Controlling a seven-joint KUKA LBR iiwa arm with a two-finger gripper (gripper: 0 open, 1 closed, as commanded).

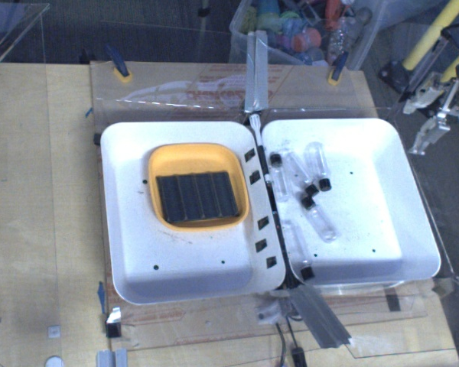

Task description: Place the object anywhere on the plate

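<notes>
**Overhead view of the two-bin station.** Two shallow white bins sit side by side on the pale wooden desk (pixel 38 205), touching along a central seam marked by a row of small black tabs (pixel 258 199).

The left bin (pixel 122 205) holds a yellow plate (pixel 162 163) with rounded corners, set slightly above the bin's middle. A dark, ribbed, rectangular object (pixel 197 196) lies flat on the plate. It is within the rim and covers most of the plate's floor, with its ribs running from the far side to the near side.

The right bin (pixel 386 205) holds several clear vials (pixel 315 159) with black caps (pixel 323 183), scattered in its left half close to the seam.

The gripper (pixel 433 125), a pale metal assembly, hangs at the right margin beyond the right bin's far corner, off the desk and well apart from the plate. At this size it is not possible to tell whether it is open or closed, and nothing can be seen held in it.

Behind the bins, an upright metal strip (pixel 255 67) stands at the seam. A clear tub of coloured items (pixel 306 14) sits past the desk's far edge.
</notes>
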